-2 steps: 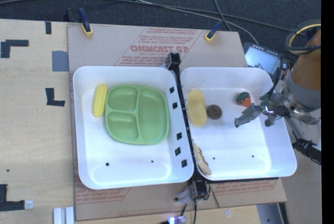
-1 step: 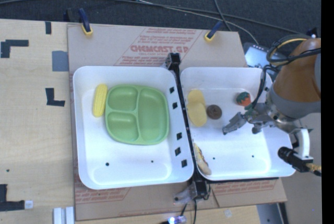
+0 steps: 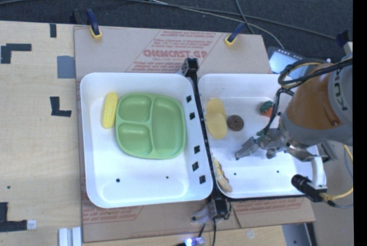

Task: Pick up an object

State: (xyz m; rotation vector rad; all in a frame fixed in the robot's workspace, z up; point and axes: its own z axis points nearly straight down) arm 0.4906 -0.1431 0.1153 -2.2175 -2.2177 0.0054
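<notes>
Fingers: I can't tell whether they're apart or together; the gripper [image 3: 245, 150] is a grey blur over the right bin's floor, and I see nothing between its tips.
Arm: reaching in from my right, orange band bulky over the right bin's [image 3: 252, 184] right side, wrist angled down and to the left, tip low above bare white floor.
Left bin [image 3: 137, 193]: carries the green divided plate [image 3: 151, 125], lying flat in the upper middle.
Corn [image 3: 109, 109]: yellow cob, upright along the plate's left edge, just beside it.
Yellow piece [image 3: 216, 117]: pale, elongated, in the right bin near the divider, well up-left of the gripper.
Brown disc [image 3: 235, 122]: just right of the yellow piece, above the gripper tip, apart from it.
Red-and-green item [image 3: 266, 106]: small, near the arm's upper edge; too blurred for me to name.
Tan item [image 3: 222, 179]: small, at the right bin's lower-left corner, down-left of the gripper.
</notes>
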